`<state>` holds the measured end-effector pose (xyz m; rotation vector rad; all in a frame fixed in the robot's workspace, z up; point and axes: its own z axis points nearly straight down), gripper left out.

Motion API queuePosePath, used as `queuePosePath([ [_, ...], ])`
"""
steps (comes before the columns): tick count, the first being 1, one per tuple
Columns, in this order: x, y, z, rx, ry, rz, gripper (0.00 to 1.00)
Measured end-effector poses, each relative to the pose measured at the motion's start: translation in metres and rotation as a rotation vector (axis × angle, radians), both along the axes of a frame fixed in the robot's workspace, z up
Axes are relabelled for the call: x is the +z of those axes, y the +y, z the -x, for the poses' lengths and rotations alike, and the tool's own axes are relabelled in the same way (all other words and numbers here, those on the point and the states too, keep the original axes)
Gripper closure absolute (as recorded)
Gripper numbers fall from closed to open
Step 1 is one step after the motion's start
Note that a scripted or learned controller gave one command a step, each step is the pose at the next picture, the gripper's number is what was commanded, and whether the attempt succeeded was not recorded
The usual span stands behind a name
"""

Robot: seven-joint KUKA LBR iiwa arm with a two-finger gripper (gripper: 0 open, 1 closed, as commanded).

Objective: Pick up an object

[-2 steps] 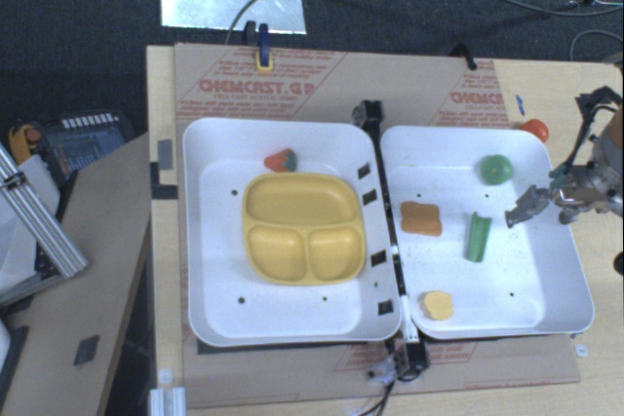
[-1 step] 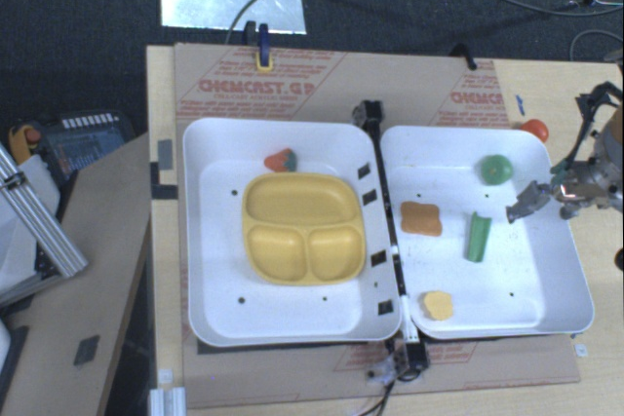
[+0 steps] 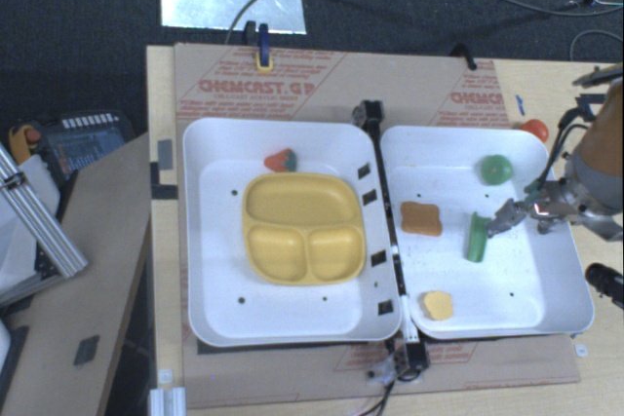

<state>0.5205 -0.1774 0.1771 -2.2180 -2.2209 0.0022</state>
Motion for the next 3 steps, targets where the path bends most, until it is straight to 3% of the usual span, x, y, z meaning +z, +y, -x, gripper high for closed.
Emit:
queuePosePath([
  [1, -0.062, 0.000, -0.003, -0.001, 0.000, 0.000, 0.00],
  [2, -0.094, 0.000, -0.003, 0.000, -0.002, 0.000, 0.00],
  [3, -0.082, 0.000, -0.004, -0.001, -0.006, 0.002, 1.00],
])
